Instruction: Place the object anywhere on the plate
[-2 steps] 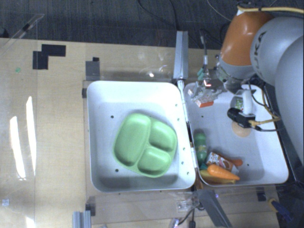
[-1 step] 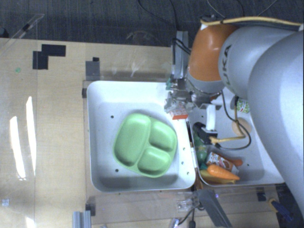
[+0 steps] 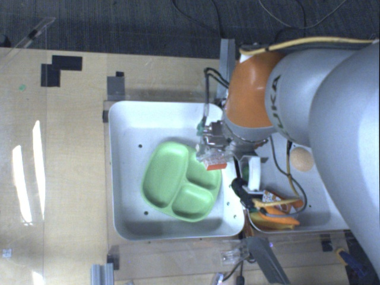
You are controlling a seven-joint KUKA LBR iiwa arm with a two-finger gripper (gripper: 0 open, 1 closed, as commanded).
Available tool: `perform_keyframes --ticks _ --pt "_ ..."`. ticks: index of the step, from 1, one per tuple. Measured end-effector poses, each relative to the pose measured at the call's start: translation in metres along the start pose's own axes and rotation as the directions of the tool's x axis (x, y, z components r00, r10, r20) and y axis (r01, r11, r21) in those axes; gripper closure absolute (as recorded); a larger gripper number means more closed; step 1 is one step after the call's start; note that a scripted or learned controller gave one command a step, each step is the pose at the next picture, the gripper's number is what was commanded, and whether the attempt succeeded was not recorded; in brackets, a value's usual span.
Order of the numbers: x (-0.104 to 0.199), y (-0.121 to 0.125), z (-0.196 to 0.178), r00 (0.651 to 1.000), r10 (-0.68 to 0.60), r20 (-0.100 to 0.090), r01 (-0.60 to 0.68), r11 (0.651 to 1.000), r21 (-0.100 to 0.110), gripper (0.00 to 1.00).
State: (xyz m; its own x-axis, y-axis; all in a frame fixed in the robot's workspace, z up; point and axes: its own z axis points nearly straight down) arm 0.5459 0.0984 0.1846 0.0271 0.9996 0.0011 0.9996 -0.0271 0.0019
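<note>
Camera view gives me the green plate (image 3: pixel 178 181) lying in the left bin (image 3: pixel 122 159), a divided plate with three compartments, tilted toward the bin's near right corner. My hand (image 3: pixel 215 150) hangs over the plate's right rim, above the seam between the two smaller compartments. Something small and orange-red (image 3: pixel 216 167) shows just under it, touching or just above the rim, but I cannot tell whether it is the object I am carrying or part of the tool, and I cannot tell how the hand is set, because the wrist hides it.

My worry is the position. If the object is there and I let go from this spot, it could land on the rim and roll off into the bin or toward the wall between the bins. The plate sits loose, so a low pass might also nudge it.

Right bin (image 3: pixel 314 218) holds a pale round ball (image 3: pixel 301 158) near its middle and a cluster of orange and yellow pieces (image 3: pixel 274 214) at its near edge, beside the dividing wall. All three plate compartments look bare.
</note>
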Motion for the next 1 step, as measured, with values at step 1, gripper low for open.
perform_keyframes --ticks 1 --pt "-0.0005 0.0002 -0.0001 1.000 0.001 0.000 -0.001 1.000 0.000 0.00"
